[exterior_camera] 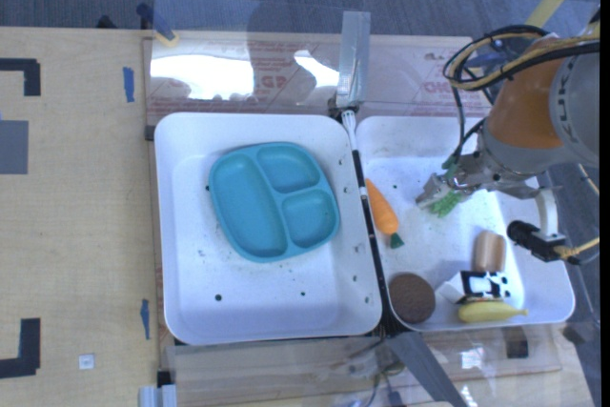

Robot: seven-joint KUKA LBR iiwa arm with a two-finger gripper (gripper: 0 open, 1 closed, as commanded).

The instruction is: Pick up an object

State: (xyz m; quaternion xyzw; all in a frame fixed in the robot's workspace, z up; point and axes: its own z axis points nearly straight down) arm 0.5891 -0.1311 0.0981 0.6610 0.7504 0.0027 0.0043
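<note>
My gripper point(441, 193) is low over the upper middle of the right bin point(558, 305), reaching in from the right. A small green object point(442, 204) lies right at its tip; whether it is gripped or just under the tip is unclear. Left of the gripper and apart from it, an orange carrot point(382, 210) lies near the bin divider. A brown round piece point(412, 296) rests at the bin's front left. A tan bread-like roll point(489, 251), a black-and-white block point(484, 284) and a yellow banana point(488, 309) cluster at the front right.
The left bin point(181, 234) holds a blue divided plate point(274, 200). A clear plastic wall point(248, 71) stands behind both bins. The grey arm with its orange band point(529, 114) and cables covers the right bin's back right corner.
</note>
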